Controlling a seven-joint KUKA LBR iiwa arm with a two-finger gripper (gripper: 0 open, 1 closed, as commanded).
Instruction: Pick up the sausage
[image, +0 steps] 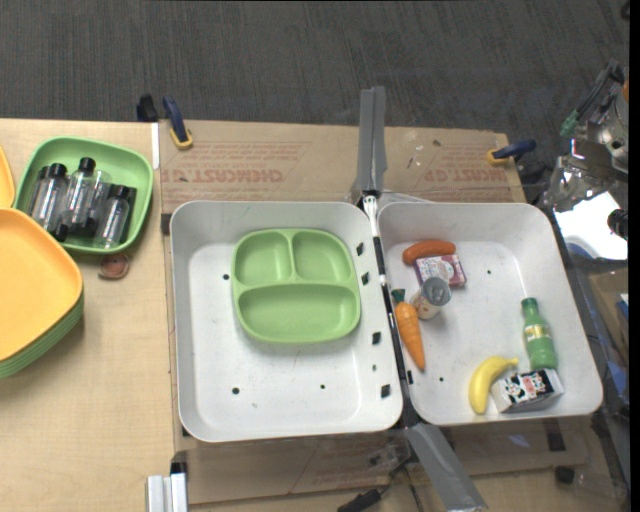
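Two bins, sausage (429, 250) unpicked.
You see it upper left of right bin (560, 260); gripper (598, 135) at frame's upper right, grip state unclear.

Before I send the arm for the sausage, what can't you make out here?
- Arm: cut off by the camera view's right edge and blurred, so its state is unreadable.
- Sausage: its lower side is hidden by the pink packet.
- Milk carton: print too small to read.
- Carrot: lies along the bin wall; contact unclear.
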